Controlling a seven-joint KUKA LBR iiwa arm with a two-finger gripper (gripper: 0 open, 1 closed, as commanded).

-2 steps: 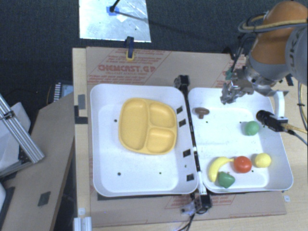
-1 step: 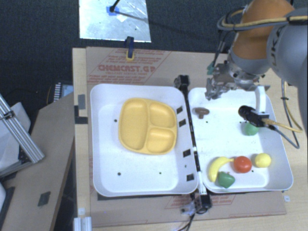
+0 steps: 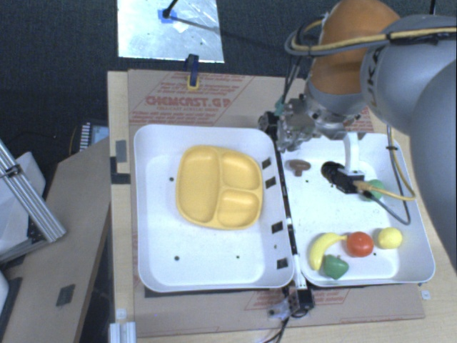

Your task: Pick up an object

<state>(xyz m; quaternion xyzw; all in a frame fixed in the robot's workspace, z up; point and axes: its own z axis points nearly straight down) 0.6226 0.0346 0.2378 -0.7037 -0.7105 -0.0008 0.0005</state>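
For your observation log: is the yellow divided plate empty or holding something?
Empty: the yellow divided plate shows three bare compartments.

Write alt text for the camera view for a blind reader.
A grey arm reaches from the right, its gripper at the right bin's far left corner by a small brown piece. Banana, tomato, lemon and a green piece lie near its front edge; the left bin holds a yellow plate.

A single camera sits high above the counter (image 3: pixel 207 95) and looks down at a slant, so the far edge lies toward the top of the frame. Both white bins fall inside it: the left bin (image 3: pixel 157 256) mid-frame, the right bin (image 3: pixel 314 206) beside it. The arm (image 3: pixel 414 70) comes in from the right, close to the lens and large.
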